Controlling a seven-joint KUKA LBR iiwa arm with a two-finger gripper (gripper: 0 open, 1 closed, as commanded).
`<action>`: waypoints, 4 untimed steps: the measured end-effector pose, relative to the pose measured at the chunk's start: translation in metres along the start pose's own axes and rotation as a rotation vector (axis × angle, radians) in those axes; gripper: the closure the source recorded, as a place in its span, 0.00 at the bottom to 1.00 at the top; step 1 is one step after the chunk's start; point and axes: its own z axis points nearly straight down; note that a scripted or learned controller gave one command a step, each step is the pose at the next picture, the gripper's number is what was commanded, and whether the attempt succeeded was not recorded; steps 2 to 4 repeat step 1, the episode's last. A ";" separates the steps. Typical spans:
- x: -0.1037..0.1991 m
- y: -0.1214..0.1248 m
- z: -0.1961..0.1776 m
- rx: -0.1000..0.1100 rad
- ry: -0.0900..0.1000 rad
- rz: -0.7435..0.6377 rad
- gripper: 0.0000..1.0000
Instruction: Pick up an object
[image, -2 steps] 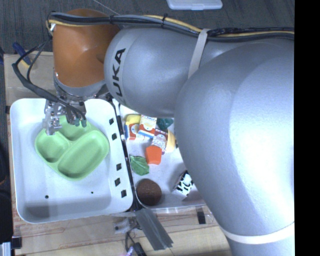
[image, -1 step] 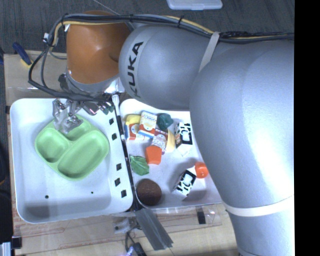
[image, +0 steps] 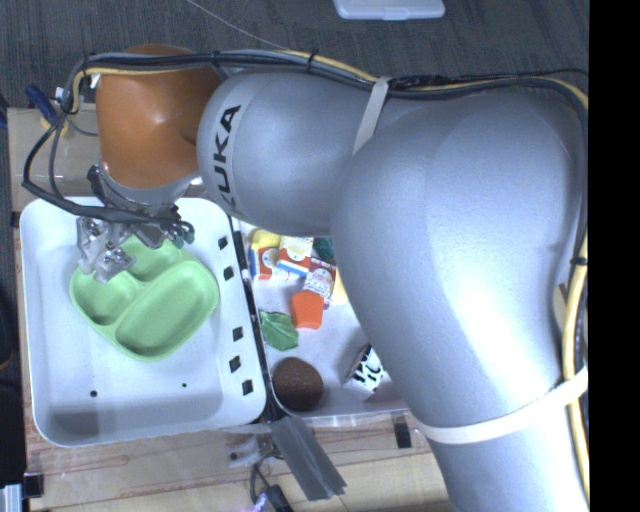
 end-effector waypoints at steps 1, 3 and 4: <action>-0.004 -0.037 -0.050 0.004 -0.006 -0.329 1.00; -0.004 -0.037 -0.050 0.004 -0.006 -0.329 1.00; -0.004 -0.037 -0.050 0.004 -0.006 -0.329 1.00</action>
